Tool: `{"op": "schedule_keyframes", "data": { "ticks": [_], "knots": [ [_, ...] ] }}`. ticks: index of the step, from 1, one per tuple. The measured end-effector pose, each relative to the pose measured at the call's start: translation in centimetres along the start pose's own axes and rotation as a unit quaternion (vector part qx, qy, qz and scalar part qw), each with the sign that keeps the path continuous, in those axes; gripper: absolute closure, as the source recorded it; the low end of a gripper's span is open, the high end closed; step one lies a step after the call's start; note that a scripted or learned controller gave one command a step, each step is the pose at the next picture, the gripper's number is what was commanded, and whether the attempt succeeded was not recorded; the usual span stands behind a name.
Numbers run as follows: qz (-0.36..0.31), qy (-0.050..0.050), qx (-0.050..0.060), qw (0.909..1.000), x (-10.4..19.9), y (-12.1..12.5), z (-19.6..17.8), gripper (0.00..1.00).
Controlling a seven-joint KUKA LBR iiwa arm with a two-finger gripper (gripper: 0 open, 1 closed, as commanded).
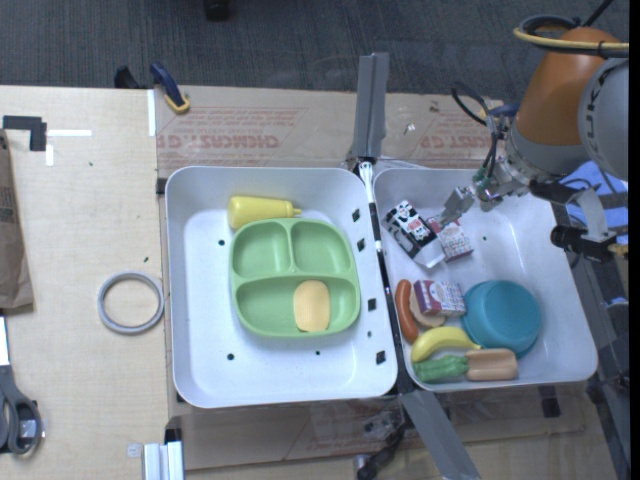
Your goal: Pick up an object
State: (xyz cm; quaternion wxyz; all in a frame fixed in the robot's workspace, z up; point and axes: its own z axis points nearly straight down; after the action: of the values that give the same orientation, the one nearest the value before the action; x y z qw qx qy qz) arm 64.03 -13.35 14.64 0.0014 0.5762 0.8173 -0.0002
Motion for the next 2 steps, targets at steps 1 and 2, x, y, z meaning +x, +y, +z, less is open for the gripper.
{"op": "schedule_keyframes", "data": {
  "ticks": [1, 2],
  "knots": [
    [0.041, -0.005, -0.007, 0.9991, 3.7, -3.5, 4.6, 0.00],
    [-0.107, 0.000, -0.001, 0.9942, -0.5, -0.5, 2.7, 0.00]
  ]
}}
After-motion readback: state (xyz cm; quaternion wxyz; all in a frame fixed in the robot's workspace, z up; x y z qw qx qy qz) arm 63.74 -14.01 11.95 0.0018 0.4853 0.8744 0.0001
